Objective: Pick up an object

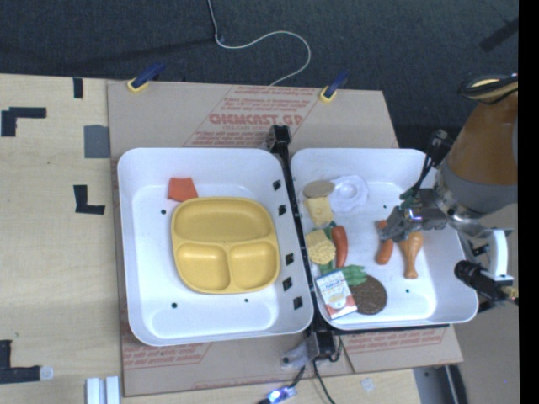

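The right bin [442, 308] holds several toy foods. An orange carrot [384, 252] and a tan chicken drumstick [412, 257] lie side by side near its right wall. My gripper [403, 220] hangs right over their upper ends, and its dark body hides where it meets them. Further left lie a red sausage [340, 244], a round cracker [319, 247], a yellow cheese piece [321, 209] and a clear cup [349, 192]. A brown patty [369, 295], a small carton [334, 294] and a green leaf [353, 272] sit near the front.
The left bin [141, 251] holds a yellow divided plate [226, 244] and an orange-red block [182, 188] behind it. A black divider [286, 217] runs between the bins. The arm's orange band [488, 146] stands over the right bin's right edge.
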Action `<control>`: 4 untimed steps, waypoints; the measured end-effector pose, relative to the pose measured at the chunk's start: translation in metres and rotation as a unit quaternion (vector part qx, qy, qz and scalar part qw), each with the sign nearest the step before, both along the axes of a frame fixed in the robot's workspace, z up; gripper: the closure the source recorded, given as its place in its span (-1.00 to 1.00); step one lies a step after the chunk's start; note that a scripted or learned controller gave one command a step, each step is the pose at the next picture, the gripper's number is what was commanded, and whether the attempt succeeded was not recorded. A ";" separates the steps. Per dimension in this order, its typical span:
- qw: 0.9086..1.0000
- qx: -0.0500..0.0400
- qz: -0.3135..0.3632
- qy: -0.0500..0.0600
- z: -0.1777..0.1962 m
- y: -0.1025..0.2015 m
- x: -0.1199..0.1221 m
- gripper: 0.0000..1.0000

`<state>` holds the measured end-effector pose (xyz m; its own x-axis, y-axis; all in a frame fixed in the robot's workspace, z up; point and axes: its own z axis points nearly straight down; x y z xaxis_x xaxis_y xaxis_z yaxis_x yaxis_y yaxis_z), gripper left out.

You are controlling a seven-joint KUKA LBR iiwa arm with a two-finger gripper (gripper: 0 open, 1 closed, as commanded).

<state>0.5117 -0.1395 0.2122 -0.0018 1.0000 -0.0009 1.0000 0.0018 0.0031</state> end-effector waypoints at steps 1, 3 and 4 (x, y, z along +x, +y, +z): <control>1.000 0.001 0.000 0.002 0.012 0.000 0.000 1.00; 1.000 0.001 0.003 0.003 0.009 0.118 0.029 1.00; 1.000 0.001 0.003 0.003 0.000 0.174 0.033 1.00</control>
